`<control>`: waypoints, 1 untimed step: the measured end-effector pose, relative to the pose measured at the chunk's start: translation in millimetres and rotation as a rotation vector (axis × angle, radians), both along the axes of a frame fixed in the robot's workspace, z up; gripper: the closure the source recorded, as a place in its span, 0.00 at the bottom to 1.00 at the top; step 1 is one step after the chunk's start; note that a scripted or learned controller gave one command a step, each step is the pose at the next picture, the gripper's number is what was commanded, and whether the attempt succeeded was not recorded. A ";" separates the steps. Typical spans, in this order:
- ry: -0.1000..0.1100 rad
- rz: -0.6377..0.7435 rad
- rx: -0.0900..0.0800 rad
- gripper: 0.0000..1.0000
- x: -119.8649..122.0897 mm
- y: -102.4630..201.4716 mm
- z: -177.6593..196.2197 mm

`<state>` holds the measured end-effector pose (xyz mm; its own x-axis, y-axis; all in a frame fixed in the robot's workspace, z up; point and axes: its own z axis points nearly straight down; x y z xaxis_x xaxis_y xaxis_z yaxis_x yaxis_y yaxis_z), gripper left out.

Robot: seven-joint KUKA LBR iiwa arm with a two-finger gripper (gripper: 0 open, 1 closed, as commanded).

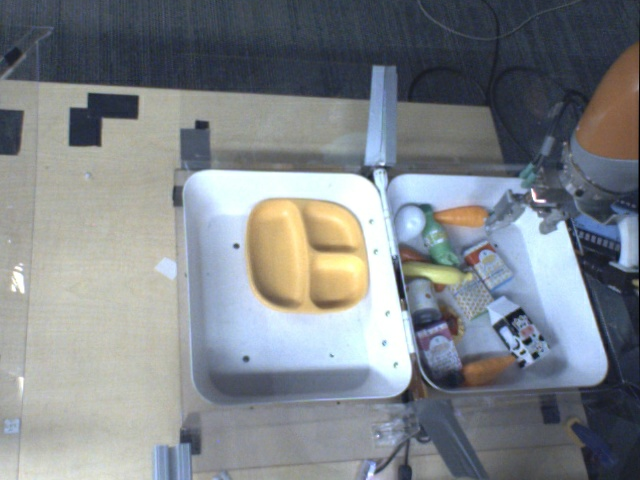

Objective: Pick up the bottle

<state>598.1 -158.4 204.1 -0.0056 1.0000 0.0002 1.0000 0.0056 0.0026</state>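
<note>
Jaws apart, bottle (pixel 437 236) beside gripper (pixel 506 211)

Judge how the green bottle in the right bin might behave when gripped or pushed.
The bottle lies on its side, so it may roll if nudged. It looks small and plastic, so probably light. The banana and carrot crowd it and may shift too.

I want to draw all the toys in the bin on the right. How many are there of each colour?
Some overlap, so this is my best count:
Orange: 2 carrots
Green: 1 bottle
Yellow: 1 banana
White: 1 ball
Black and white: 1 carton
Red and white: 2 small boxes
Total: 8
</note>
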 end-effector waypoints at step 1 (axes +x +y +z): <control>-0.004 -0.132 0.000 0.00 -20.8 -11.9 -108.0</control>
<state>577.3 -170.3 96.2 0.1258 0.9921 0.0000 0.9920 -0.1258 0.0069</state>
